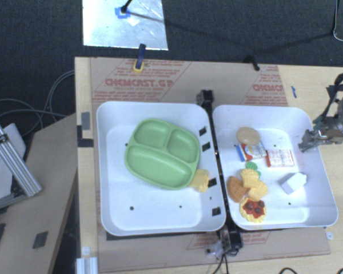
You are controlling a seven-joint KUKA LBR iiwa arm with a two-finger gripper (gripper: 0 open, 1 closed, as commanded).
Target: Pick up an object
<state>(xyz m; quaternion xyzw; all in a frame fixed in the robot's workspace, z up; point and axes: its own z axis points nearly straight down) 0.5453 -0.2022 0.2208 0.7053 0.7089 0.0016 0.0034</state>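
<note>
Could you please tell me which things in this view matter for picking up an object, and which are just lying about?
For the job:
- end effector, at the right bin's far right edge
- white block
- red and white packet
- tan round piece
- toy food pile
- green plate
- yellow piece

Just lying about:
- cardboard sheet
- metal sheet
- clamp

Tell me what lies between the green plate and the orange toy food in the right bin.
In the camera view, a yellow toy beside the green plate, then the bins' divider before the orange toy food.
</note>
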